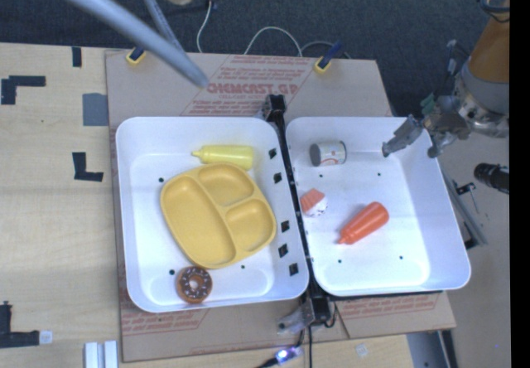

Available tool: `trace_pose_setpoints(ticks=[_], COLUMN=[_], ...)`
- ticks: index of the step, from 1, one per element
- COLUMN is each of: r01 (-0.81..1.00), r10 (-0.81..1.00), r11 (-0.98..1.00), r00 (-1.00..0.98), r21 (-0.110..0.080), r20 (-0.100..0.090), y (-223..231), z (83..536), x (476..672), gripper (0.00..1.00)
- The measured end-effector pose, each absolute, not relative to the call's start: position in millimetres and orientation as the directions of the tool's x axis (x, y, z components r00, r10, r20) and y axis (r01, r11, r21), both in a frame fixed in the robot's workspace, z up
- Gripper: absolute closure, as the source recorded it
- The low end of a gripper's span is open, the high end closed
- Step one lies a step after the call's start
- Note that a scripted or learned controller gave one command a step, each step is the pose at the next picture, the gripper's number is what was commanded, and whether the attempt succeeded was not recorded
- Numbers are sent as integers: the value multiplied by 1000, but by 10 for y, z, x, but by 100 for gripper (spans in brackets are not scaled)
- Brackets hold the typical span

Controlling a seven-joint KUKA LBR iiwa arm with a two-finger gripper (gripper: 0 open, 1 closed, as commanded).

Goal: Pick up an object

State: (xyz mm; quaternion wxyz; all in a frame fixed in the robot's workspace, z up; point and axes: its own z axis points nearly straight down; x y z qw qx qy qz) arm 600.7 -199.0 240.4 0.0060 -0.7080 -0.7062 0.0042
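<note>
Camera view: tool (407,136) hovers at upper right rim of right bin (439,217), fingers look spread, nothing between them. Orange carrot (363,223) lies in right bin, well apart from tool; small can (328,152) and pink-white piece (312,202) near divider. Left bin (137,217): yellow plate (217,215), yellow bottle (224,156), donut (195,284).
</note>
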Motion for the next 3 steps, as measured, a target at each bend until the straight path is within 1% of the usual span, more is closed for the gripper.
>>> trace_pose_setpoints(ticks=[1,2,3], r01=[1000,1000,1000], r10=[1000,1000,1000], r11=[1,2,1], r00=[-1,-2,-1], r21=[-1,-5,-7], r20=[0,0,0], y=[-1982,-1925,-1933], z=[2488,1963,1314], x=[6033,6118,6121], gripper=[0,0,0])
